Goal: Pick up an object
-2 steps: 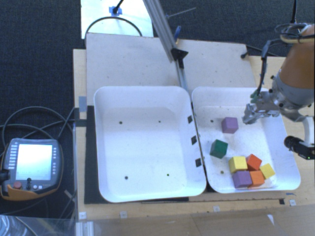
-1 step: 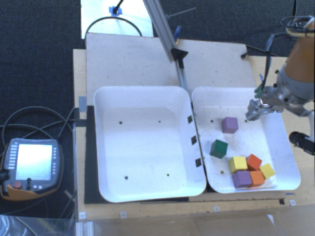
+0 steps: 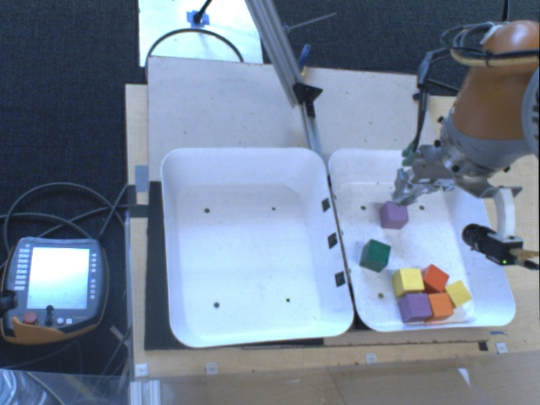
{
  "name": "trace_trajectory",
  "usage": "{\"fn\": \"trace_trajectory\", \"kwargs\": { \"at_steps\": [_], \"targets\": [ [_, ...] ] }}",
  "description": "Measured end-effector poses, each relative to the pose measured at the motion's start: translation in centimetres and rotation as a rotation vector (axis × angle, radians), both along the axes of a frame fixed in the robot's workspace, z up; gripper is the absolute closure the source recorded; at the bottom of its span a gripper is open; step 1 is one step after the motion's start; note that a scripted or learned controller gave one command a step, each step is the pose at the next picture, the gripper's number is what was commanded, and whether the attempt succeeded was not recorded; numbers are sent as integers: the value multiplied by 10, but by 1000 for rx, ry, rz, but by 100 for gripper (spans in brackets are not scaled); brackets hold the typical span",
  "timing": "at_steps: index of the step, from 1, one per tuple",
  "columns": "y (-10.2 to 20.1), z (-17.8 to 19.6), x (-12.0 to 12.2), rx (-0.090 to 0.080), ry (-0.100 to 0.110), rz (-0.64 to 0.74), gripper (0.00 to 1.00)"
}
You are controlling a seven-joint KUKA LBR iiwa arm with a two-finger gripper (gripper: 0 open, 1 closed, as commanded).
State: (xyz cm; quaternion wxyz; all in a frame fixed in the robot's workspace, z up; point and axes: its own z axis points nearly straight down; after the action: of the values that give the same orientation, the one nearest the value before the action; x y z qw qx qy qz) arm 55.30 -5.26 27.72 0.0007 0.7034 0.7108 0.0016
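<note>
Far left: dark carpet-like floor (image 3: pixel 67 74), handheld control pendant (image 3: pixel 52 289) lying on it, screen lit pale, grey cables (image 3: pixel 51 205) looped above it. Next right: pale wooden bench (image 3: pixel 139 327), light speckled board (image 3: pixel 219 104) across its back part, white sheet (image 3: pixel 173 11) behind that with black curved cable (image 3: pixel 194 36) and small blue piece (image 3: pixel 197 18). Grey metal pole (image 3: pixel 274 36) slanted down from top centre, ended in black clamp (image 3: pixel 305 93) near the seam between bins.

Left white bin (image 3: pixel 181 310): bare white floor with a few small dark dots. Black clips (image 3: pixel 332 240) along the shared rim. Right white bin (image 3: pixel 498 306) just beside, touching at the rim.

In right bin, left to right: green cube (image 3: pixel 375 255) near left wall, alone; purple cube (image 3: pixel 393 215) above it, toward bin middle. At front right, tight cluster touching each other: yellow cube (image 3: pixel 407 281), second purple cube (image 3: pixel 414 306), orange cube (image 3: pixel 435 277), another orange cube (image 3: pixel 440 306), small yellow cube (image 3: pixel 458 293).

Gripper (image 3: pixel 407 191) hung just above and touching or nearly touching top of the upper purple cube; could not tell finger opening, nothing seen clearly gripped. Arm (image 3: pixel 498 83) entered from right, orange band over grey wrist. Black cylindrical fitting (image 3: pixel 483 240) by right rim.
</note>
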Motion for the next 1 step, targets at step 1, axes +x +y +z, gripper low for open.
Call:
{"fn": "trace_trajectory", "kwargs": {
  "at_steps": [1],
  "targets": [
    [43,-14,3,0,3,-1,100]
  ]
}}
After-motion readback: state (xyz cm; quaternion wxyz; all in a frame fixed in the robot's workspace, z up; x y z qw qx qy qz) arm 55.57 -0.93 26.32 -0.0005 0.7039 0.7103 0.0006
